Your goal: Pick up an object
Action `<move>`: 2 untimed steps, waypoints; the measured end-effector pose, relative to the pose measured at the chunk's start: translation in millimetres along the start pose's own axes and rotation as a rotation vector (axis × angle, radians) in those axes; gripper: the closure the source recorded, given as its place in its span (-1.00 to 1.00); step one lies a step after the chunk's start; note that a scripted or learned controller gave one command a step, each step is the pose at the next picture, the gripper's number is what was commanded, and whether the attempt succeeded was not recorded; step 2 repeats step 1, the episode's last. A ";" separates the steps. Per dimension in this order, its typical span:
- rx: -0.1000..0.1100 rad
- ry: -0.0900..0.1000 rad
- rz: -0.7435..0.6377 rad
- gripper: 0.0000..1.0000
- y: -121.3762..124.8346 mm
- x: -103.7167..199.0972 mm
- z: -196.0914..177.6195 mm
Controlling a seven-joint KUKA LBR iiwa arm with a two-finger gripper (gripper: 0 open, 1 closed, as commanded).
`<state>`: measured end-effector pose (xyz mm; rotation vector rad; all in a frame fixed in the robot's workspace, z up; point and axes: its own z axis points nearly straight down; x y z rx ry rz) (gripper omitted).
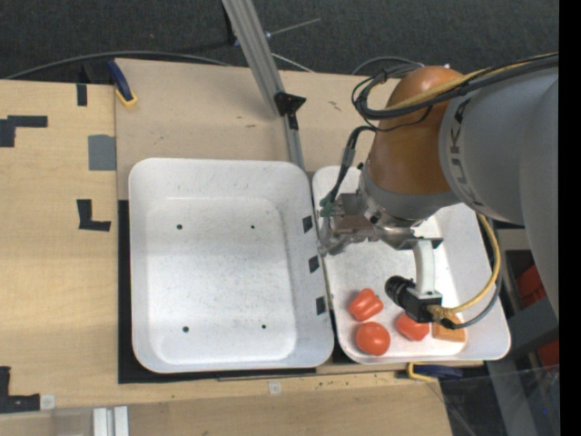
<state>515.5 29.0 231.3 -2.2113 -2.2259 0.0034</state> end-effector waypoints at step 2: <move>0.000 0.000 0.000 1.00 -0.5 52.2 11.6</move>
